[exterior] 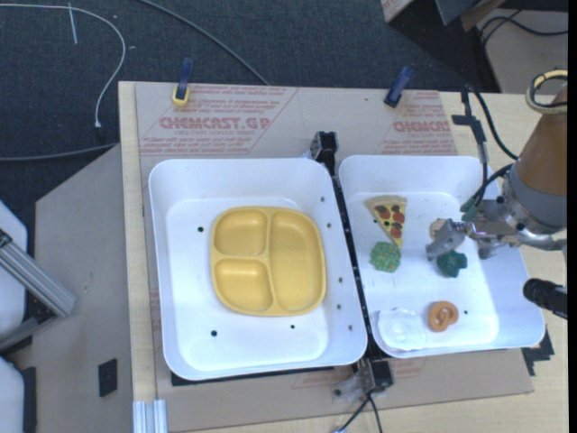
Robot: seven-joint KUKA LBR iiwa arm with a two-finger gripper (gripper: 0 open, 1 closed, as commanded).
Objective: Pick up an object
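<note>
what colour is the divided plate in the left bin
Pale yellow: the divided plate shows plainly in the camera view, in the left bin.

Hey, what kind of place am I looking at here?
Probably a robotics lab test bench: two white bins clamped to a board, toy food like a pizza slice and pretzel, and cables trailing over dark carpet.

Pizza slice (pixel 389 215), green broccoli (pixel 386 257), dark-green piece (pixel 451 262) and pretzel (pixel 442 316) lie apart in right bin (pixel 410 168).
</note>
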